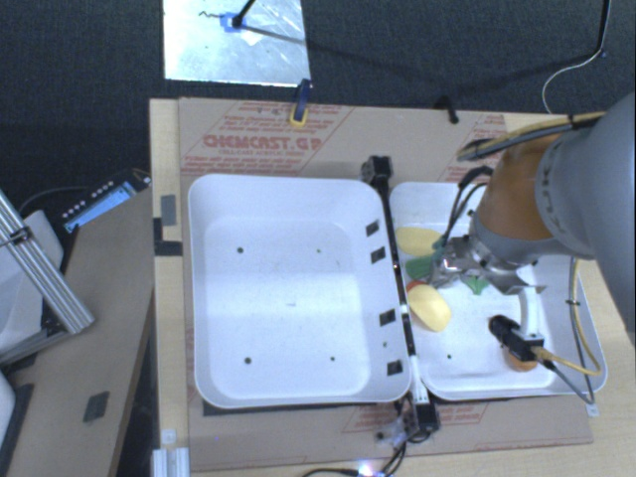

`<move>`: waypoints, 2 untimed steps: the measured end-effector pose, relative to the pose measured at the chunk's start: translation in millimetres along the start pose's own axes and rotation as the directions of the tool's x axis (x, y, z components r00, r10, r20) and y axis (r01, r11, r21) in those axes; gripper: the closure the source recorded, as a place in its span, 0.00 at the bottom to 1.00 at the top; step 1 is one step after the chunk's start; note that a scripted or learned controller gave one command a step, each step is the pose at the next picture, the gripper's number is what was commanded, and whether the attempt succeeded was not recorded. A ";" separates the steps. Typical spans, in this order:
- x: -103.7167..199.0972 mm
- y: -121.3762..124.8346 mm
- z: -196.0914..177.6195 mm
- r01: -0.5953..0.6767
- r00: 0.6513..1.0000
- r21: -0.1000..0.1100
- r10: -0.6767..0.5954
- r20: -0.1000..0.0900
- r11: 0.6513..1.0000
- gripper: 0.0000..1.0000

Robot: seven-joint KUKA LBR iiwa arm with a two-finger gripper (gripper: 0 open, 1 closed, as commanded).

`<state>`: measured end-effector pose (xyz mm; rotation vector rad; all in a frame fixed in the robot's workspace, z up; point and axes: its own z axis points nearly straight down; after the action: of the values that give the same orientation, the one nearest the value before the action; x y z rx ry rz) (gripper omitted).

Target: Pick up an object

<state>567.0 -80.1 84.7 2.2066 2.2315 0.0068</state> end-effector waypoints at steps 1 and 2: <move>75.2 72.3 -107.2 0.003 1.000 -0.013 -0.003 -0.002 1.000 1.00; 108.5 66.4 -329.8 -0.003 1.000 -0.016 0.003 -0.001 1.000 1.00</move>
<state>630.4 28.8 415.0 2.2026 2.2209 0.0258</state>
